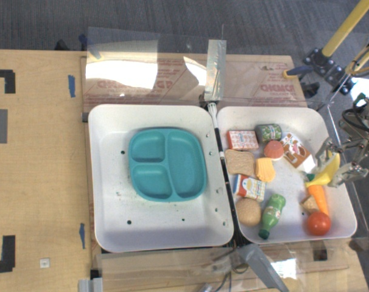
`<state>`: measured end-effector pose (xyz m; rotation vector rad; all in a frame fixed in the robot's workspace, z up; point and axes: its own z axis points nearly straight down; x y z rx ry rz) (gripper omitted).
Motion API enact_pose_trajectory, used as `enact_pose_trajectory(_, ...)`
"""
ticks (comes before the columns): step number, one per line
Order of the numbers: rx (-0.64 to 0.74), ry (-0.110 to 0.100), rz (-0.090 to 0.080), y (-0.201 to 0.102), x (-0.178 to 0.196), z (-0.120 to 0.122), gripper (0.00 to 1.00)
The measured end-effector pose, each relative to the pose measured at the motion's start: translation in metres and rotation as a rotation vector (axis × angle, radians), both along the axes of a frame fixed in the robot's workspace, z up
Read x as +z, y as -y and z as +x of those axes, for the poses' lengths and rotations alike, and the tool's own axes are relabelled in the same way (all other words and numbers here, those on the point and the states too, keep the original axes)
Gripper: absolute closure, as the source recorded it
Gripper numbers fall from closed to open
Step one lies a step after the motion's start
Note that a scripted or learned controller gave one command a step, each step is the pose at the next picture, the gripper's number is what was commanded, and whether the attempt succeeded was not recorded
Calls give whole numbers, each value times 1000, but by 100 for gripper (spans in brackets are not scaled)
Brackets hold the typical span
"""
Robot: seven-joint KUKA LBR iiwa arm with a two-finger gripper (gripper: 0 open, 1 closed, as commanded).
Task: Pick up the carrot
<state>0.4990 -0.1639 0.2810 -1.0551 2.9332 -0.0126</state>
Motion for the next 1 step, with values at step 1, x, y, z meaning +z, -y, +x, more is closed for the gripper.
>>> enact_pose_trajectory(1,-2,9,0,-1,11,2,100)
